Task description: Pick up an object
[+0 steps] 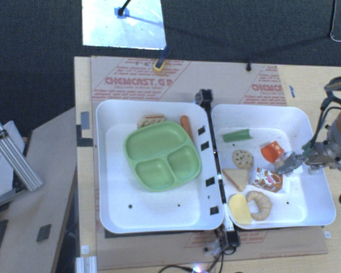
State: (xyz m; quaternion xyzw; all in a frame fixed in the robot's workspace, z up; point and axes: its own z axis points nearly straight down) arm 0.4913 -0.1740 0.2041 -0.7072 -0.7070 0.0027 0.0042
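Resting on a pale wooden surface (85, 169), two shallow white plastic bins sit side by side, the left bin (111, 209) holding one smooth green divided tray (162, 155) with three compartments. Behind that tray lie one flat slice of toast (151, 120) and one slim orange sausage (186, 125). The right bin (315, 206) carries seven small toy foods, one of each: a green stick-shaped piece (236, 135), a round speckled cookie (243, 158), a glossy orange-red chunk (272, 151), a tan bread wedge (237, 179), a crinkled printed packet (267, 180), a smooth yellow oval (239, 208) and a ridged beige croissant (260, 205). The metallic pincer (286, 164) hangs low inside the right bin, just right of the packet and just below the orange-red chunk; whether its fingers are spread or closed cannot be made out, and nothing is seen between them. The cookie and wedge lie farther left of the pincer.
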